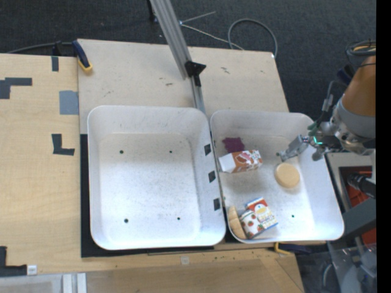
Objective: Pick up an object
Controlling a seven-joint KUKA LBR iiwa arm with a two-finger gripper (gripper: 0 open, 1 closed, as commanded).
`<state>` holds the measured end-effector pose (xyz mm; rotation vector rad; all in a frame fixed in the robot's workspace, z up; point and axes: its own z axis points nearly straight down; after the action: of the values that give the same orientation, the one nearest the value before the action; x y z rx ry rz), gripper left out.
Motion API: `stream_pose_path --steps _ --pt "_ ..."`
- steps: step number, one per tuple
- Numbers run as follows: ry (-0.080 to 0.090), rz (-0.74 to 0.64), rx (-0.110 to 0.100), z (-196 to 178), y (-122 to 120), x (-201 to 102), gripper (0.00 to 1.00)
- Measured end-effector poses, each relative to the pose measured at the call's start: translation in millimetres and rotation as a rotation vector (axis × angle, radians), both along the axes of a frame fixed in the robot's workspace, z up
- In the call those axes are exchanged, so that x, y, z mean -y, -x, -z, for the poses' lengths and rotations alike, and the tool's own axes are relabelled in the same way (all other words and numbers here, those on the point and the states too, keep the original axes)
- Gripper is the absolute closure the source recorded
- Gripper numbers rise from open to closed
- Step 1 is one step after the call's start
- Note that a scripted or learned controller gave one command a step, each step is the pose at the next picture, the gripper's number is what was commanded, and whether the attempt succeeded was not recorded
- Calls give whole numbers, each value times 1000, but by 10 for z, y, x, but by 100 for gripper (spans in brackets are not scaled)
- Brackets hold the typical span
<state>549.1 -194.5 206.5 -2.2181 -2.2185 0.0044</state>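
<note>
Right bin (317, 224) holds round tan disc (288, 176), two small cartons (241, 160) (259, 215), dark purple item (233, 144). Gripper (292, 151) sits above the disc, at the bin's right side. Left bin (98, 163) alongside.

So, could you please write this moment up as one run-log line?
claw: over right bin, above round tan object | holding: nothing seen | right bin: two cartons, purple item | left bin
</note>
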Motion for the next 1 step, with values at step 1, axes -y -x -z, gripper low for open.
stream_pose_path --steps 1 --pt "1 -2 4 -21 -11 0 0"
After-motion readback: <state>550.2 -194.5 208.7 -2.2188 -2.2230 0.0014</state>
